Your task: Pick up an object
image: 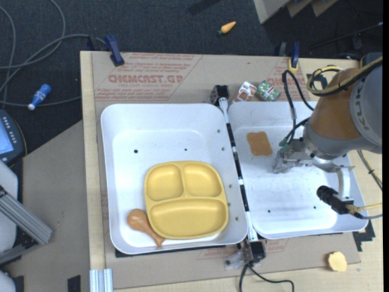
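The fingers are hanging low over the floor of the right bin, and from this slanted view I cannot tell how wide they are standing; nothing is showing between them. The likeliest thing to pick, a flat brown square, is lying on the bin floor just beside the fingers, on the side facing the left bin and slightly toward the far rim, apart from them rather than beneath them. That offset is looking like the main risk: closing where they are hanging now, the fingers would probably be gripping air. The square is also looking thin and lying flush, so even a centred try may be sliding over its top or scraping the bin floor instead of catching an edge, and a sideways nudge could be pushing it against the wall between the bins, where there is less room around it. Well away from the fingers, across that wall, a yellow divided plate and an orange drumstick are lying in the left bin. Some small packets are sitting on the desk beyond the far rim, out of the bin.
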Controlling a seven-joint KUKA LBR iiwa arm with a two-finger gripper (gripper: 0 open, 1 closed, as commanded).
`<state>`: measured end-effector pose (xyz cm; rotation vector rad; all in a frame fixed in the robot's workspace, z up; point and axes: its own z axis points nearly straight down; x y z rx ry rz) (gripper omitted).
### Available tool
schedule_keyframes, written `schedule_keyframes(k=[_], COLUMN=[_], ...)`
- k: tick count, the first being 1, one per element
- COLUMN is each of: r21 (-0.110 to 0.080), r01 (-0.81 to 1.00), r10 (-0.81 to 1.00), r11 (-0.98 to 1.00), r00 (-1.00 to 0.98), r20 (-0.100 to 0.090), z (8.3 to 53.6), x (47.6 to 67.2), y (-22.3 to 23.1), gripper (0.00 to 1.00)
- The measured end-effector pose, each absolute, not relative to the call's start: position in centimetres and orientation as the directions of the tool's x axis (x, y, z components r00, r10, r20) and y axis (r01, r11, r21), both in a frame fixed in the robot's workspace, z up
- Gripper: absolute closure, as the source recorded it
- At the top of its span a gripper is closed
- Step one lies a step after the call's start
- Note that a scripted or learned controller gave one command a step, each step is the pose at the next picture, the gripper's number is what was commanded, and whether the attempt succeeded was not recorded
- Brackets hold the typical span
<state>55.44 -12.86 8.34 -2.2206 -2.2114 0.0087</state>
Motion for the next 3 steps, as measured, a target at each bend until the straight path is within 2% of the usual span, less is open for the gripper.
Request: schedule_keyframes(k=[1, 2, 3], r21=[-0.001, 0.008, 0.001], r01=[1.000, 1.000, 1.000], r10=[1.000, 1.000, 1.000], r11=[-0.001, 0.006, 0.001], r00=[0.001, -0.006, -0.001], r20=[0.001, -0.001, 0.000], z=[8.4, 8.5, 8.5], x=[55.8, 63.9, 63.6], y=[-12.7, -10.0, -10.2], gripper=[0.00, 0.00, 0.00])
